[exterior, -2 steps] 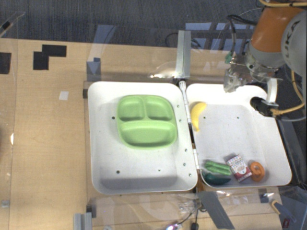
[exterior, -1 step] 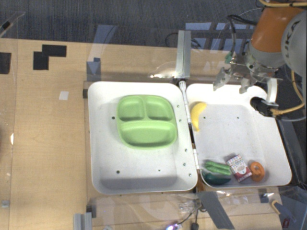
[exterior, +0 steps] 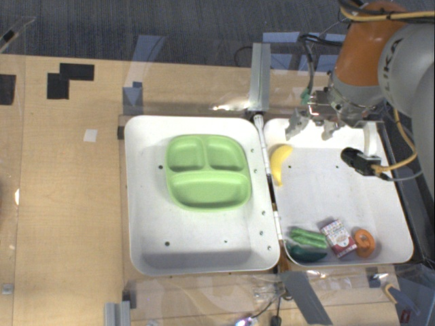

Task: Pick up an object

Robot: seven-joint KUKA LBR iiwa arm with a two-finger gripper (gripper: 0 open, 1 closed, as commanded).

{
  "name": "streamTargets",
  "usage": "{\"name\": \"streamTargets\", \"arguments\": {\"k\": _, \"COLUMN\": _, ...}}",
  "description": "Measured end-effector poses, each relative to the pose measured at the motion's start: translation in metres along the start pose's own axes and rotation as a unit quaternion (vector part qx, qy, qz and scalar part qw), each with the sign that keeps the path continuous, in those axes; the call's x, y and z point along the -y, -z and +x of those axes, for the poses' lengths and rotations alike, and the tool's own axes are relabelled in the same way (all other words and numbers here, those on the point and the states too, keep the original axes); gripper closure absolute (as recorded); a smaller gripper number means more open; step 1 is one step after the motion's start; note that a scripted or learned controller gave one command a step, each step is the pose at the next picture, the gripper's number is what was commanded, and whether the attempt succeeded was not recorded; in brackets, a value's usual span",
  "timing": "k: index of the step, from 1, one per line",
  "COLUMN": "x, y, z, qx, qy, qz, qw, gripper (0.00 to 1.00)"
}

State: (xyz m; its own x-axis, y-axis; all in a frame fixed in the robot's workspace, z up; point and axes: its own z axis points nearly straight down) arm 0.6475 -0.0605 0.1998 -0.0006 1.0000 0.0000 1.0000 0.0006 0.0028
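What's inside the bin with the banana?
The right bin holds a banana, a green vegetable, a small carton and an orange fruit.

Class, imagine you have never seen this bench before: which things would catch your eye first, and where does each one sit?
The bright green divided plate stands out first, lying in the middle of the left bin. Next comes the grey arm's orange band at upper right, with the gripper over the right bin's far edge, near a yellow banana by the divider. A green vegetable, small carton and orange fruit cluster at that bin's near edge.
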Motion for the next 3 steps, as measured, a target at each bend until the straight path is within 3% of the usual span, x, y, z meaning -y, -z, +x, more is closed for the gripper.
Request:
{"name": "streamTargets", "arguments": {"k": 1, "x": -0.021, "y": -0.104, "z": -0.033, "qx": 0.0, "qy": 0.007, "qz": -0.002, "qw": 1.0, "gripper": 0.0}}
{"name": "streamTargets", "arguments": {"k": 2, "x": 0.028, "y": -0.109, "z": -0.024, "qx": 0.001, "qy": 0.045, "qz": -0.005, "qw": 0.999, "gripper": 0.0}}
{"name": "streamTargets", "arguments": {"k": 3, "x": 0.074, "y": -0.071, "z": -0.035, "qx": 0.0, "qy": -0.053, "qz": 0.0, "qw": 0.9986, "gripper": 0.0}}
